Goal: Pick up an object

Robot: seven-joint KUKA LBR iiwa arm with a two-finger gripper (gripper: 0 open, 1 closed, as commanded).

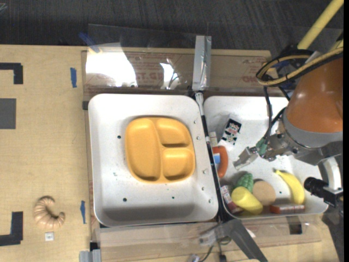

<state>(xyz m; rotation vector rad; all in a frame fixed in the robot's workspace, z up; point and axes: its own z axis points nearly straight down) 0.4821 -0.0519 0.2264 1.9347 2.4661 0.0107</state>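
Though its opening cannot be told, pincer (248, 156) above right bin (248, 113), nothing visibly held.

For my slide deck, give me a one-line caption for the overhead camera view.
Gripper poised above the toy-filled right bin; yellow divided plate sits in the left bin.

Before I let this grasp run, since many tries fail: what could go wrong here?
The end effector hangs over a bare patch of the right bin, so it may close on nothing. The banana, yellow lemon-like toy and tan ball crowd together, so neighbours could get knocked.
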